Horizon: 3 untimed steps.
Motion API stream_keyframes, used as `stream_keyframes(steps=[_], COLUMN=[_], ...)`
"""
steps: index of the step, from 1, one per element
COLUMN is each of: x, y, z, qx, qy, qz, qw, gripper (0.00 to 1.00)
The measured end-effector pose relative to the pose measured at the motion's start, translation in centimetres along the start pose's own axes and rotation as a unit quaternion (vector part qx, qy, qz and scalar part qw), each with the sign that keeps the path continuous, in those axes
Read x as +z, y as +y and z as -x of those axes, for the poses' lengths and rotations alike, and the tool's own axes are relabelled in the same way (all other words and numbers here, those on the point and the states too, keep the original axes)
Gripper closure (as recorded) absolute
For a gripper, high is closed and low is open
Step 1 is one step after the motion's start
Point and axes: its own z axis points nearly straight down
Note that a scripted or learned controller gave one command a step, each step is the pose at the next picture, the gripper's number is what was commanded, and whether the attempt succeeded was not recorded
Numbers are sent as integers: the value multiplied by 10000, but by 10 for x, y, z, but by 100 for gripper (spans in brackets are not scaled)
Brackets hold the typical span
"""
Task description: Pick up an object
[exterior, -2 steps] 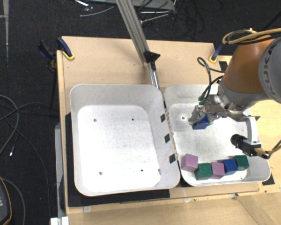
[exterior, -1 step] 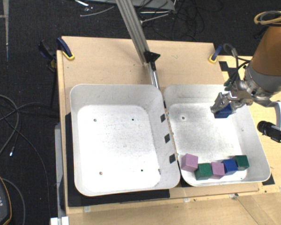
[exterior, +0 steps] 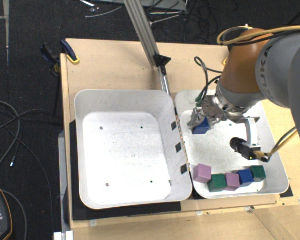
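Gripper [exterior: 200,120] over right bin [exterior: 275,186], fingers closed on blue cube [exterior: 202,127], held at bin's upper left. Cube looks light, rigid, smooth plastic; flat opposite faces suit grip. 5 more cubes [exterior: 229,178] along bin's lower edge.

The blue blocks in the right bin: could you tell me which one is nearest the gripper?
The blue block at the gripper in the bin's upper part. The other blue block sits in the row along the bottom edge, between a pink and a green block.
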Motion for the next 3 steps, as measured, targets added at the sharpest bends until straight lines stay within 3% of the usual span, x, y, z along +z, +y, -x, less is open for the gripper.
stream_keyframes(steps=[1,2,3], x=[-3,-67,-22], y=[-12,-26,18], z=[-73,-61,-129], qx=[-8,35,1], qy=[2,-16,-12], qz=[15,57,26], qw=[10000,10000,10000], gripper=[100,100,100])
